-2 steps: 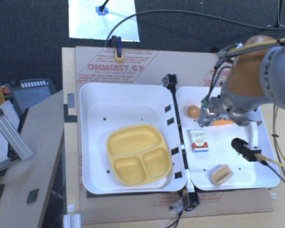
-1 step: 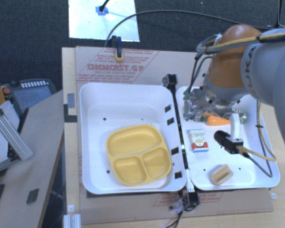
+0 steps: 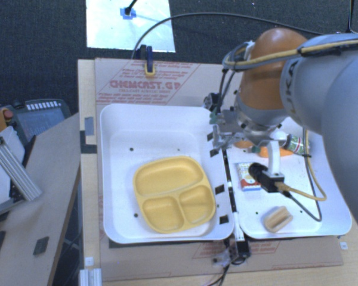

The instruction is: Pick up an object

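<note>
Tray [image 3: 173, 192] in bin [image 3: 155, 130], cardboard [image 3: 167, 82], dark carpet [image 3: 36, 40]

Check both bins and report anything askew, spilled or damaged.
Nothing looks spilled or broken. The yellow divided tray lies turned at an angle to the walls of the left bin, so it looks mildly askew.

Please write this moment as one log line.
gripper: over right bin, rear-left | left bin: tray | right bin: carton, block

Robotics lab: grey industrial arm [image 3: 331, 82] over white bins [image 3: 155, 130], control pendant [image 3: 40, 119] and aluminium framing [image 3: 15, 168] alongside
</note>
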Available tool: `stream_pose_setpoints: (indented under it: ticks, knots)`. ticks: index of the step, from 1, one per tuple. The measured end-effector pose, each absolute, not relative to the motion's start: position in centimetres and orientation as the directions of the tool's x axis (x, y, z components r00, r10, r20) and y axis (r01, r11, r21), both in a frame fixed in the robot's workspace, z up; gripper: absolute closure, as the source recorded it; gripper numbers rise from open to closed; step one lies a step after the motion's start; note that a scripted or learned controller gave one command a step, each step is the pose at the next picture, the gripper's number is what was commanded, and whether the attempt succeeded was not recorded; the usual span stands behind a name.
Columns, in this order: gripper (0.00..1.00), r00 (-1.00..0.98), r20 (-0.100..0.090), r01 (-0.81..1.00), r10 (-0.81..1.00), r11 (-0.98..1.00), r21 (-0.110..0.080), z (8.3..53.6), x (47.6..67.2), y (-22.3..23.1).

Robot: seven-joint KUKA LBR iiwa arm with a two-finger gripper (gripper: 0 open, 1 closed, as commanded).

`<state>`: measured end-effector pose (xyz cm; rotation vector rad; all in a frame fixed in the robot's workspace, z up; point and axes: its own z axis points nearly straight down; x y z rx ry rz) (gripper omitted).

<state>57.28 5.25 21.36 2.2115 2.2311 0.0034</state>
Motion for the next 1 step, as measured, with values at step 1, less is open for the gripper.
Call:
stream_pose_setpoints:
  ticks: [1]
  knots:
    - [1.00,-0.010,0.002,1.000,1.000,0.010,0.002,22.64,57.64,10.63]
